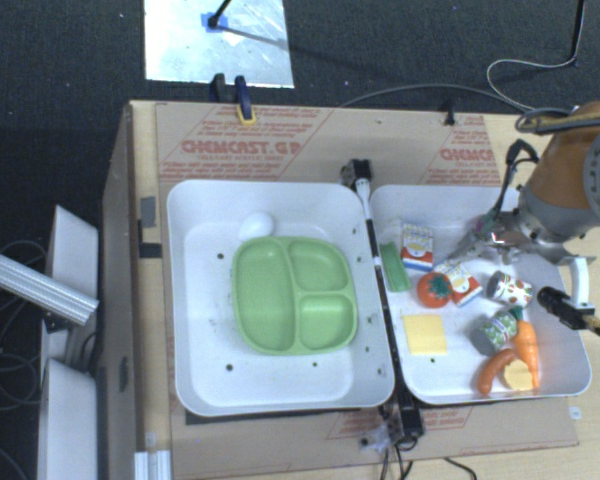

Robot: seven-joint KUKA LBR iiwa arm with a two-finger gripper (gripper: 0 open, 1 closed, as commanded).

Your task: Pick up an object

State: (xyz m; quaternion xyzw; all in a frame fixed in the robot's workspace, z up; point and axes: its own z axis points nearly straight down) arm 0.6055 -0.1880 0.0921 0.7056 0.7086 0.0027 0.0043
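My gripper (477,243) hangs low over the back of the right bin (450,204), reaching in from the right below the orange-banded wrist (568,168). Just to its left stands a small white carton (416,246) with red and blue print. In front of it lie a red tomato (433,288) and a red-and-white packet (464,286). Nothing shows in the gripper's grasp. A patterned can (508,290) lies just in front and to the right of the gripper.
The right bin also holds a yellow square (425,335), a green stick (390,266) along its left wall, a green can (497,329), a carrot (525,344) and an orange piece (493,370). The left bin (195,268) holds a green divided plate (293,295) and a white lump (257,225).
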